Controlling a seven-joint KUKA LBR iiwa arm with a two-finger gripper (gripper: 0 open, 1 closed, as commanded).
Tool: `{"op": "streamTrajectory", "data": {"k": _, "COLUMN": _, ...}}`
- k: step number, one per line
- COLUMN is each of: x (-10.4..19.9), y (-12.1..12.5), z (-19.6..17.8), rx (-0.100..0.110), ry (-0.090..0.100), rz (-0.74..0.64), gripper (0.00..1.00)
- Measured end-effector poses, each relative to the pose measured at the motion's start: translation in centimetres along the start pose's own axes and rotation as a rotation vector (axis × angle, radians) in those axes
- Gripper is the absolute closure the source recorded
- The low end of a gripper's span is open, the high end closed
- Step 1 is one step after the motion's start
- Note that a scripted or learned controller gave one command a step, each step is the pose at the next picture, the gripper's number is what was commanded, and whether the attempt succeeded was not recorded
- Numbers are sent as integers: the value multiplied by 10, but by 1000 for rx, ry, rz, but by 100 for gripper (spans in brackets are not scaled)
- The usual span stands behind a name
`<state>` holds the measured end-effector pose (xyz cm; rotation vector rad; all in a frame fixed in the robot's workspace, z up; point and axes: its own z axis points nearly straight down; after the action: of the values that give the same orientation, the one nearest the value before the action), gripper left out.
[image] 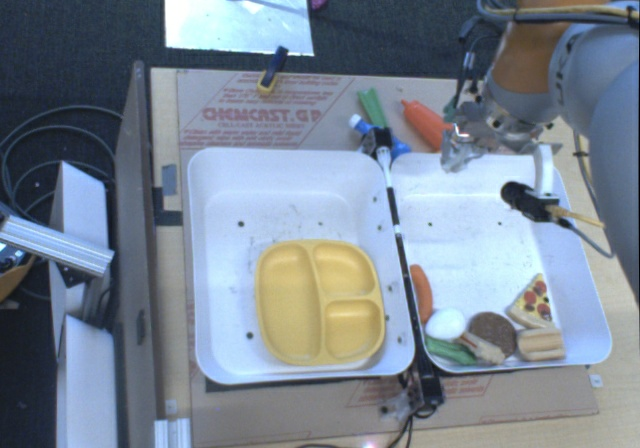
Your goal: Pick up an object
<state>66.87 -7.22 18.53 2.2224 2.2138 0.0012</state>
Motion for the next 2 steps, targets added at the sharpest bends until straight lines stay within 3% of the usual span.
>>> {"op": "streamTrajectory", "data": {"k": 2, "x": 45, "y": -52, "z": -11, "rx": 4, "ry": 4, "rz": -9, "gripper": 100}}
